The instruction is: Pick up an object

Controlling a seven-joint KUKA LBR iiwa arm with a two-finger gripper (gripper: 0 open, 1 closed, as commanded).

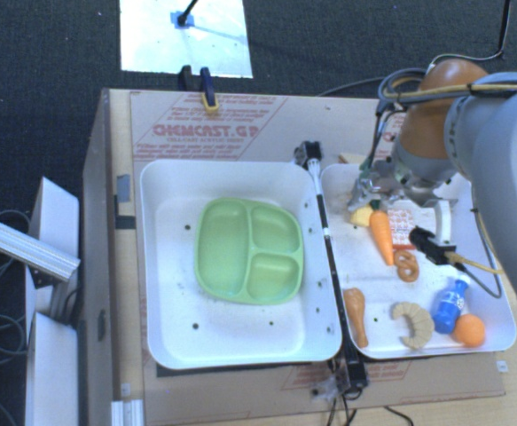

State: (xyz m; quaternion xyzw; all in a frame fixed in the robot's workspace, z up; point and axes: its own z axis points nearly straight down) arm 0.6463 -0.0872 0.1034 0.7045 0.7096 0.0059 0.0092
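Camera view: two white bins point(165, 238) on a cardboard-topped bench point(231, 127), dark carpet point(45, 51) beyond; gripper point(371, 198) grip unclear.

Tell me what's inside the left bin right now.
The left bin holds one green divided plate, lying flat with its three compartments bare. Whatever bin floor lies under the plate is covered.

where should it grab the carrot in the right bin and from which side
Probably the carrot's thick upper half, from straight above, fingers closing across its width. It lies flat and lengthwise, tapering toward the pretzel, so the tip would likely slip. The gripper is just above its top end, beside a yellow piece.
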